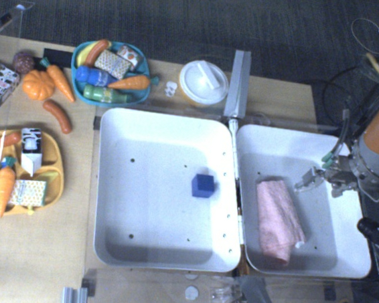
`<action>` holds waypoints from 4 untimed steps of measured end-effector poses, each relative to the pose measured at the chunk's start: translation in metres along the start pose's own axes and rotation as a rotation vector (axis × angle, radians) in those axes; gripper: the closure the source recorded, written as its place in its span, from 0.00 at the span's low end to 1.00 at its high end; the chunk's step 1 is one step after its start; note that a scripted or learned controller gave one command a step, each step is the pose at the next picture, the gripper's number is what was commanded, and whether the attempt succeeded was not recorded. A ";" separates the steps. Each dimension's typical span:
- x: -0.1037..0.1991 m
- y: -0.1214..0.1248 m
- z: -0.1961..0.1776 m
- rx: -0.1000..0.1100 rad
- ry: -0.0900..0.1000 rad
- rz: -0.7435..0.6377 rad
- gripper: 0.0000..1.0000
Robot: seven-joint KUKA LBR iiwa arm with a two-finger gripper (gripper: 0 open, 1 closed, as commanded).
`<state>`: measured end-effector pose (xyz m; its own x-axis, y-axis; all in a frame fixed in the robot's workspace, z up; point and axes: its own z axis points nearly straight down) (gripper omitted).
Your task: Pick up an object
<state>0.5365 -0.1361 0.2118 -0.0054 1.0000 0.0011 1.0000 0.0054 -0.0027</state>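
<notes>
Two white bins sit side by side on the counter [71, 189]. The right bin [339, 264] holds a rolled pink cloth [278, 219]; the left bin [141, 230] a small blue cube [203, 185]. The pincer [314, 179] hovers above the right bin, just beside the cloth, too blurred to tell its grip.

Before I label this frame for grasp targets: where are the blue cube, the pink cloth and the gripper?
blue cube [203, 185]: camera view, top face.
pink cloth [278, 219]: camera view, middle of roll.
gripper [312, 180]: camera view, between fingertips.

Robot lab, bench with two white bins [171, 129], toy food [110, 72] (plastic)
</notes>
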 end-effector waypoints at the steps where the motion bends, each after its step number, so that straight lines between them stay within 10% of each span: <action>1: 0.023 -0.029 0.116 -0.009 -0.002 -0.169 0.00; 3: 0.037 -0.050 0.047 0.000 0.001 -0.184 0.00; 4: -0.013 -0.045 0.121 -0.014 -0.002 -0.240 0.00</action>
<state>0.4911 -0.1496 0.0907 -0.2425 0.9701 -0.0018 0.9701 0.2425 0.0115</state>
